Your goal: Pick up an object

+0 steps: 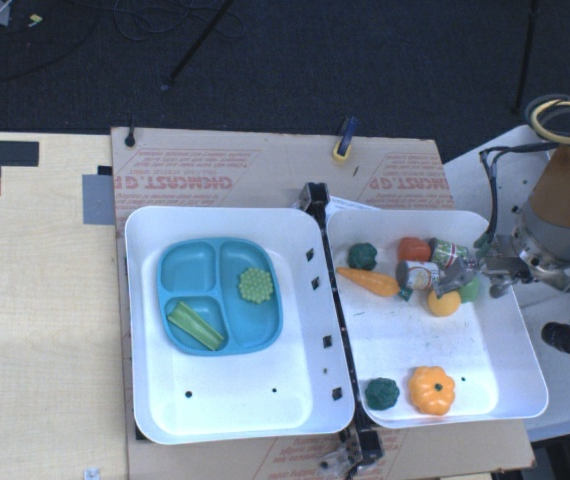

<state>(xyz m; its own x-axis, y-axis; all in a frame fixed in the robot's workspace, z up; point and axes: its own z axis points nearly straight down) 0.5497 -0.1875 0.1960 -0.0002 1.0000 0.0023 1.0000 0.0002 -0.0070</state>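
Camera view: the gripper [452, 271] is lowered at the right bin's [525, 388] far-right edge among a lemon [444, 303], tomato [414, 249] and carrot [369, 281], seemingly picking there; its state cannot be told.

The arm [555, 208] is grey metal with a broad orange-brown band above the wrist. Below the band the wrist is pale silver-grey, with rounded, stacked housings. Black cables [500, 183] loop along its near side. The gripper [445, 268] is a small cluster of silver and dark parts, too blurred for finer detail or markings.
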